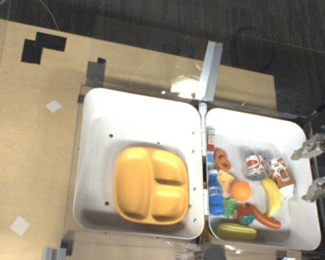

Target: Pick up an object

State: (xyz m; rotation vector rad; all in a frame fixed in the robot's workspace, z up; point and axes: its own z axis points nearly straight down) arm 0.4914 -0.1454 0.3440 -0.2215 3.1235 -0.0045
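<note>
The right bin holds a heap of toy food along its near side. A banana lies beside an orange ball. A red sausage and a yellow-green pickle sit in front of them. Two small cans stand further back. A brown pretzel, a cheese wedge and a blue bottle line the left wall. My gripper hangs over the bin's right rim, to the right of the cans, open with nothing between its fingers.
The left bin bears a yellow divided plate toward its near side. A metal post stands behind the seam between the bins. Wooden bench stretches to the left.
</note>
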